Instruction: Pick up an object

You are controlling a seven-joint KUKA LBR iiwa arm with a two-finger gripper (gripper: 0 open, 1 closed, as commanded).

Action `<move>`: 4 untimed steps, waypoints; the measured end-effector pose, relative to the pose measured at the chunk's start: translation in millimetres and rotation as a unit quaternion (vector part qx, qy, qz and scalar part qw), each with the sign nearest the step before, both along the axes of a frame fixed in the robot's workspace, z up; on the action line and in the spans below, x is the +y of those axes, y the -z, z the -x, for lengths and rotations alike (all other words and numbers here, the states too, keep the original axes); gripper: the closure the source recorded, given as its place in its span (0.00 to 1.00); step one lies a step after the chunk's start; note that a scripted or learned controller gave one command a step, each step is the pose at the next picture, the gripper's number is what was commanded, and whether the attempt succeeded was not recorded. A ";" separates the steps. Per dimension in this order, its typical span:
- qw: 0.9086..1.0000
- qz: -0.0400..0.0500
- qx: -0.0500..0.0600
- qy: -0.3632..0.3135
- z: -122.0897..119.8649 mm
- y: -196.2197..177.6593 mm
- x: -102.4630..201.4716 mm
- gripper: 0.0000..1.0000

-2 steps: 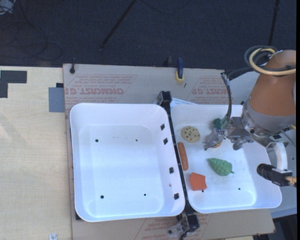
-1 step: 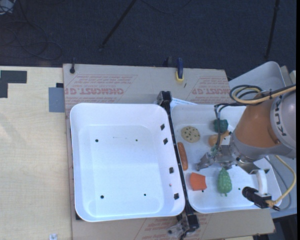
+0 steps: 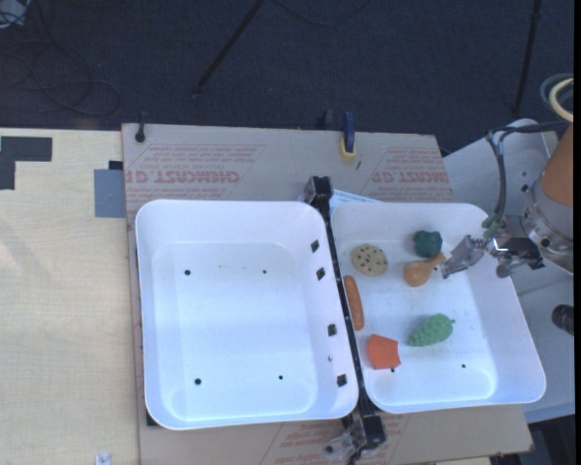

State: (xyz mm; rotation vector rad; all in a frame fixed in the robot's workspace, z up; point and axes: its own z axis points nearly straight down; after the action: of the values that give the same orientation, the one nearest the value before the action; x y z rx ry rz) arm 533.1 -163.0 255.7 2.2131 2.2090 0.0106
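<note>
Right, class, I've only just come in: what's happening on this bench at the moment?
A robot arm reaches from the right over the right bin, its gripper beside a tan pear-shaped toy. Nothing is lifted yet. A cookie, dark green piece, green bunch, orange sausage and orange block lie there too.

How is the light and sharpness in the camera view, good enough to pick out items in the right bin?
Camera view: strong light washes out the right bin floor, yet the cookie, green bumpy toy and orange block stand out; the gripper looks soft, and the background is dark.
</note>
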 end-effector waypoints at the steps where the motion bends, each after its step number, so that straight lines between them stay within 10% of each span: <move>1: 1.000 -0.004 0.008 -0.006 13.9 -26.7 100.2 0.00; 2: 1.000 -0.004 0.013 -0.005 44.3 35.6 197.4 0.00; 4: 1.000 -0.002 0.007 0.000 -5.5 -51.2 121.5 0.00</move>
State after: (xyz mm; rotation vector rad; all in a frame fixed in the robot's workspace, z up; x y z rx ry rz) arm 538.6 -41.5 306.8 2.2216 2.2186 -0.0003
